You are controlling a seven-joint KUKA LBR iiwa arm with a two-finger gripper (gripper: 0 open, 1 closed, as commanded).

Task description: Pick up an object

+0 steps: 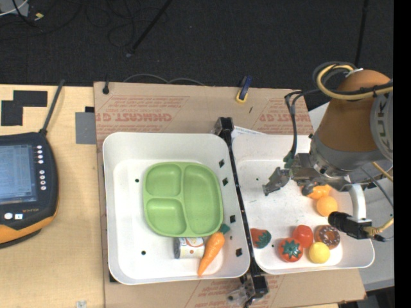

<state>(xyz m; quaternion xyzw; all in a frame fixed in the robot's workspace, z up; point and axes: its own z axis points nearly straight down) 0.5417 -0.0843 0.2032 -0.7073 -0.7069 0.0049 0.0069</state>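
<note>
Still approach step: gripper (277, 183) over right bin (270, 147), jaws apart w/ nothing between, nearest toys below-right of jaws — orange ball (327, 205), tomato (303, 235) — needs shift + descent.

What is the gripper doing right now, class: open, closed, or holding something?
Gripper: over the right bin, holding nothing visible; whether it is open or closed cannot be told.

You've got two white bins: the left bin (122, 172) and the right bin (257, 165). On the left there's one green divided plate (183, 197), one carrot (210, 252) and one small can (187, 248). On the right, roughly six small toy foods (302, 239) are bunched at the lower right; the exact count's hard to call.
</note>
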